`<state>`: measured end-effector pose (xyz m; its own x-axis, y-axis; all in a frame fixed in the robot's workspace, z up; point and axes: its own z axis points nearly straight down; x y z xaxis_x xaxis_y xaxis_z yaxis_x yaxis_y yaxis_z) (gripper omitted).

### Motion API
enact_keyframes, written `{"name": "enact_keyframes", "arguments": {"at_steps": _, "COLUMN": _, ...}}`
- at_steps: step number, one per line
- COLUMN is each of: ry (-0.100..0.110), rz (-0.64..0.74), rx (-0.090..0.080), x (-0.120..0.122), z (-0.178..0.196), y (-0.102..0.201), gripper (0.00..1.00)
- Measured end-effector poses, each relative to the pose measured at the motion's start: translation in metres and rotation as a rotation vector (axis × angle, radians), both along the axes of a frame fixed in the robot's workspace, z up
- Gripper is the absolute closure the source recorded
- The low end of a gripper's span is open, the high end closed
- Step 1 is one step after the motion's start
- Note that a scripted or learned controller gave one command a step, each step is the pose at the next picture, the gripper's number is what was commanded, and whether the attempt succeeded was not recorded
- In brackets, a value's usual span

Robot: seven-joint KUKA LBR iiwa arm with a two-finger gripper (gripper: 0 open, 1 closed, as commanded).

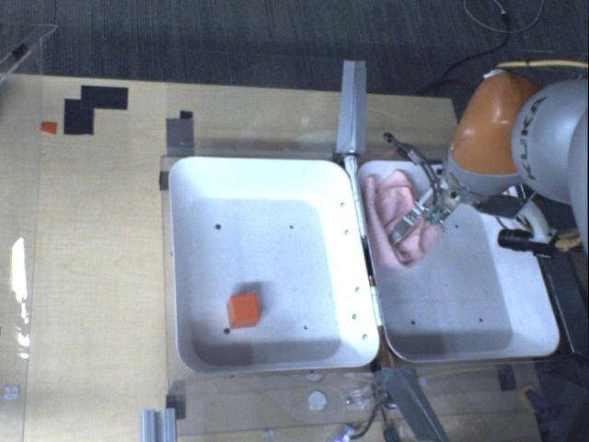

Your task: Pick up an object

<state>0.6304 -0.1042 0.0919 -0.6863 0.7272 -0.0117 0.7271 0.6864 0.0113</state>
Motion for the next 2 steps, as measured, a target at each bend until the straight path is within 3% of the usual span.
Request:
{"name": "enact_keyframes", "arguments": {"at_steps": 1, "ry": 0.001, "rz": 0.001, "rx": 0.000, "x": -0.009, "z": 0.005, "y": 0.002, "gripper": 1.00}}
{"name": "enact_keyframes", "arguments": {"at_steps": 2, "ry": 0.000, "rz": 0.262, "rx": -0.004, "x": 0.035, "z": 0.096, "y": 0.026, "gripper": 1.00}}
